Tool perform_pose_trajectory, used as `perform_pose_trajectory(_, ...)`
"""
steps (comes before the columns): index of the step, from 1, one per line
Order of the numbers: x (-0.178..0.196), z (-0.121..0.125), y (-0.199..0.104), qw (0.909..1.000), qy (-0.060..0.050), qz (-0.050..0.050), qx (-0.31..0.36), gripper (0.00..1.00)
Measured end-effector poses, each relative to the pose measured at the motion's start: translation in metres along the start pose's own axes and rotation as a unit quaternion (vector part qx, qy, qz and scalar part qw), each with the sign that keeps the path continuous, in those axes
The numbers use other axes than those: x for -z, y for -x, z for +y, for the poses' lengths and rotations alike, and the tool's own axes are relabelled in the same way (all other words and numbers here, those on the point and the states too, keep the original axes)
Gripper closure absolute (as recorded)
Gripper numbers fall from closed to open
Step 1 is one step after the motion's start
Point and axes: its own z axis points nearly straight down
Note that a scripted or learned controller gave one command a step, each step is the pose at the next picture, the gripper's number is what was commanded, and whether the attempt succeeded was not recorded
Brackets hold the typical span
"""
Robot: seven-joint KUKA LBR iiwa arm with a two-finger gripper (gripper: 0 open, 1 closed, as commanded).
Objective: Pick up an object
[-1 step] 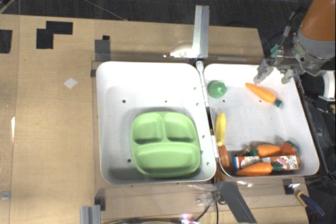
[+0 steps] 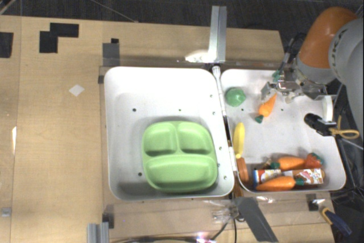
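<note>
In the right bin (image 2: pixel 335 142), the gripper (image 2: pixel 280 90) clamps a small carrot (image 2: pixel 265 107), tilted, lifted near the green ball (image 2: pixel 234 96). Along the front wall lie two carrots (image 2: pixel 284 173) and a printed packet (image 2: pixel 304 177), its writing unreadable. A banana (image 2: pixel 239 138) lies nearby; the left bin (image 2: pixel 122 122) holds a green tray (image 2: pixel 179 155).

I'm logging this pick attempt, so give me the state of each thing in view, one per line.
claw: over the right bin, at the small carrot's top end; grip unclear
small carrot: tilted, under the claw
green ball: resting by the divider
banana: lying along the divider
two carrots: lying at the front wall
green tray: flat in the left bin
</note>
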Motion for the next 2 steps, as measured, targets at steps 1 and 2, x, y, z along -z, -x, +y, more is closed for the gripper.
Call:
perform_pose_trajectory(1, -0.004, -0.031, 0.009, 0.9976, 0.002, 0.001, -0.07, 0.0)
perform_pose_trajectory(2, 0.01, -0.028, 0.009, 0.9976, 0.007, 0.001, -0.069, 1.0)
